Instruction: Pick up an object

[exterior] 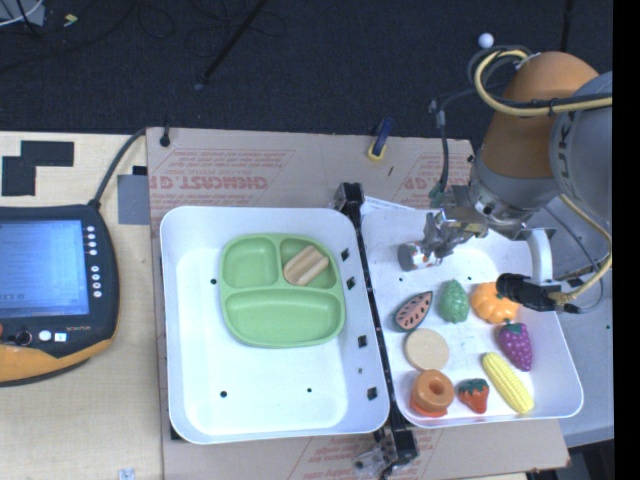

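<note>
Cardboard sheet under both bins bears upside-down red print, partly legible.

A teach pendant lies left of the cardboard sheet.

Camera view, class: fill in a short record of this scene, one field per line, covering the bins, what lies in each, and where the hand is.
left bin: green divided plate with a tan bread piece in its upper right compartment
right bin: toy foods, including corn, purple grapes, strawberry, round cracker, doughnut
hand: over the right bin's upper left part
holding: cannot tell
</note>
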Available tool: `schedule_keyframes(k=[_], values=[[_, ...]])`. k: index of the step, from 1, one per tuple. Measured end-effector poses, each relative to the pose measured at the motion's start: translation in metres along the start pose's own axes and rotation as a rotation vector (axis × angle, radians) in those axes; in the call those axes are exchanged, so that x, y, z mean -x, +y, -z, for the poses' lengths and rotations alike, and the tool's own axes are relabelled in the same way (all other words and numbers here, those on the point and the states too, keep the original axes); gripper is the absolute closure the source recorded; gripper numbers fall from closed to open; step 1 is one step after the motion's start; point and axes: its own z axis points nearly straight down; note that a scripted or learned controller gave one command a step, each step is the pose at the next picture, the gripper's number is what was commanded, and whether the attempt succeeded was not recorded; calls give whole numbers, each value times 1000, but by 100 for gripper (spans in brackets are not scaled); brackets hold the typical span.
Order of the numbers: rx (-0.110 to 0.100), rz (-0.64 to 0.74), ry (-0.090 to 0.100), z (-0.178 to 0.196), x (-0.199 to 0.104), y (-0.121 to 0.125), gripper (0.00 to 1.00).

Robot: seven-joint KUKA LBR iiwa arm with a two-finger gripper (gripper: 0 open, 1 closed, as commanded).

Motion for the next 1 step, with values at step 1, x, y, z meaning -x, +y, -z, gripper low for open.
schedule_keyframes(k=[1], values=[[1,1,1,17,-5,-7,100]])
